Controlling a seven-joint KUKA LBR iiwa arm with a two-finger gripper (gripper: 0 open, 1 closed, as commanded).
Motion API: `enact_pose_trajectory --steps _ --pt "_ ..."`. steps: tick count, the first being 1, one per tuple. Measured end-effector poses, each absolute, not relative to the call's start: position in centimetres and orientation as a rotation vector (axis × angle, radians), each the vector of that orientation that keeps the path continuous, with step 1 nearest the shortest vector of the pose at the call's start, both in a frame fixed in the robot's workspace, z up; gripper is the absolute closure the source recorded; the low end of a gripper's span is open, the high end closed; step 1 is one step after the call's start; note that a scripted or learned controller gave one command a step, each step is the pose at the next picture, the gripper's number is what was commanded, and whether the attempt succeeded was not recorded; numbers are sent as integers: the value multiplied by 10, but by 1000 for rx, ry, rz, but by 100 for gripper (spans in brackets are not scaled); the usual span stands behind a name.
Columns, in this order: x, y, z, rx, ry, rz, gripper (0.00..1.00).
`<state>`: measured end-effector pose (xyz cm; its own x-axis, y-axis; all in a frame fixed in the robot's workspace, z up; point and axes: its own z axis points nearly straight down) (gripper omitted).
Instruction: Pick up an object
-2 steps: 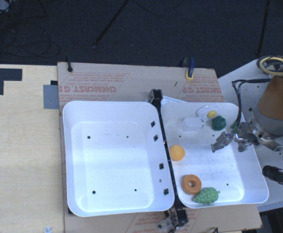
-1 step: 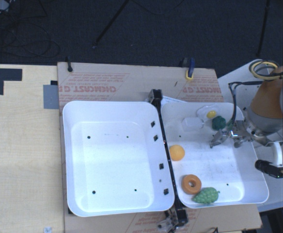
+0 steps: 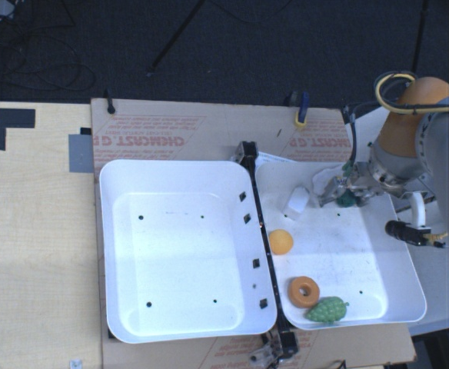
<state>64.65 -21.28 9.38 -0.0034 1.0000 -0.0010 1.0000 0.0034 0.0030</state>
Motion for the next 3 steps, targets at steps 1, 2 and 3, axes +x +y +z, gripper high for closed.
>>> enact_pose_trajectory --steps 1,2,3 --pt "615 -192 315 2208 2214 13 0" --pt "645 -146 532 2206 2217 13 0" --pt "554 -174 538 2227 2219 -2 0"
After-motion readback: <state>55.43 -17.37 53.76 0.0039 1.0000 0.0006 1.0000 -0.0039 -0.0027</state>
